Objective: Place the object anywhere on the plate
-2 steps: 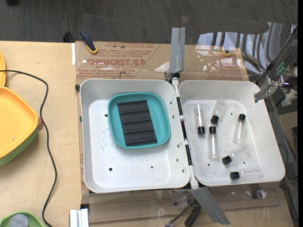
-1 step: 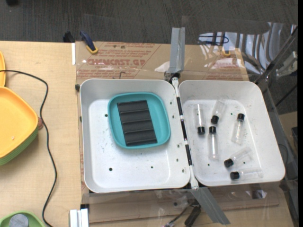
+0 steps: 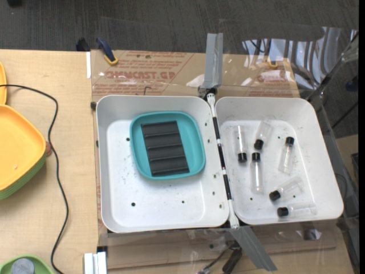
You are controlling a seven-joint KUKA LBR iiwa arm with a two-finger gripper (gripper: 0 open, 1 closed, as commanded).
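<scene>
A teal square plate (image 3: 197, 153) lies in the left white bin (image 3: 114, 170), with a dark ribbed rectangular insert (image 3: 164, 147) on its middle. In the right white bin (image 3: 319, 147) lie several clear plastic vials with black caps: one (image 3: 240, 143) near the left wall, one (image 3: 262, 135) near the top, one (image 3: 257, 171) in the middle, one (image 3: 286, 153) to the right, and two (image 3: 287, 189) (image 3: 296, 211) near the front edge.
Yellow and green dishes (image 3: 17, 153) sit on the wooden table at far left, with a black cable (image 3: 57, 153) running beside them. Cardboard (image 3: 154, 70) and clear plastic sheeting (image 3: 296, 56) lie behind the bins.
</scene>
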